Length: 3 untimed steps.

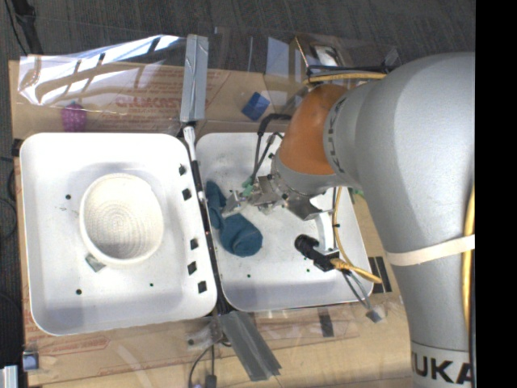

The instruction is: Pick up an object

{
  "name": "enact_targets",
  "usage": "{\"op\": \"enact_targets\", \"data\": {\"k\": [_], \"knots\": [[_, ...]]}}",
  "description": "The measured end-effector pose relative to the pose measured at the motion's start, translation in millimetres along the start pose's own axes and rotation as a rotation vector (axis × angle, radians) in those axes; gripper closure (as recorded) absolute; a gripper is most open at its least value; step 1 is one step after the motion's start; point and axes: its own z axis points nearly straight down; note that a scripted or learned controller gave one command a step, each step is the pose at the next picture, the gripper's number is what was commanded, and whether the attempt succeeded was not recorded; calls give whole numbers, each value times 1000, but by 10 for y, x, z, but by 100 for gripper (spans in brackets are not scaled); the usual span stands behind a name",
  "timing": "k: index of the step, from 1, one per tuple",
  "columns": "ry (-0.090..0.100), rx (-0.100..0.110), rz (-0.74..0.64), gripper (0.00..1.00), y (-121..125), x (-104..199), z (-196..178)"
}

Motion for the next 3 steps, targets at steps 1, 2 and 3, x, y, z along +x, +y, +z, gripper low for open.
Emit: {"op": "enact_targets", "data": {"k": [1,2,3], "knots": [[0,2,-56,0,-841,174,3],[-1,0,218,0,-394,118,0],[0,1,118,0,235,72,2]]}}
